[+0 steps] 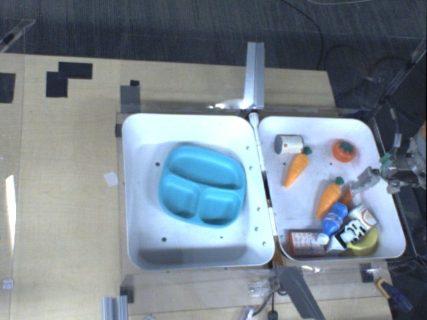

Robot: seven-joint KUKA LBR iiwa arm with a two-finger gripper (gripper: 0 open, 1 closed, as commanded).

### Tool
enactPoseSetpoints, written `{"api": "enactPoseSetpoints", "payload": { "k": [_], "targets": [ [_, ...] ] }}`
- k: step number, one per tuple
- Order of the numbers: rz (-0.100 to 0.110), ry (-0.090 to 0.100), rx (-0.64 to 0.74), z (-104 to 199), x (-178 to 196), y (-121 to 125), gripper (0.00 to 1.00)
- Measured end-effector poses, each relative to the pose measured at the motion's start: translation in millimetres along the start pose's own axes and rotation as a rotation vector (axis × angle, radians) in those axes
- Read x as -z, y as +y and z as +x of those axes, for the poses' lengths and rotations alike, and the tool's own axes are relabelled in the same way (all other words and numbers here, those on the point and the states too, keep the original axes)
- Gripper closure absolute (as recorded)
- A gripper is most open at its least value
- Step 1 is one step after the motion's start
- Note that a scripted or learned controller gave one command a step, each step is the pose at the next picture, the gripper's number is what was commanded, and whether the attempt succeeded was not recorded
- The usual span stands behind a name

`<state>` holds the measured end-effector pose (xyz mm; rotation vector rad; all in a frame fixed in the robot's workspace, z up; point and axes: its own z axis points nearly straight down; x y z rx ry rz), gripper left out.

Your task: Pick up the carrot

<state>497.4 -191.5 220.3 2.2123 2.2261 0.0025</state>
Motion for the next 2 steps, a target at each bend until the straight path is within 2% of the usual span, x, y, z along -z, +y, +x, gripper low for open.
{"api": "enactPoseSetpoints", "payload": {
  "k": [1, 2],
  "targets": [
    [-0.012, -0.003, -0.009, 16.7, -130.9, 54.3, 0.00],
    [-0.017, 0.000, -0.007, 18.6, -119.1, 56.8, 1.00]
  ]
}}
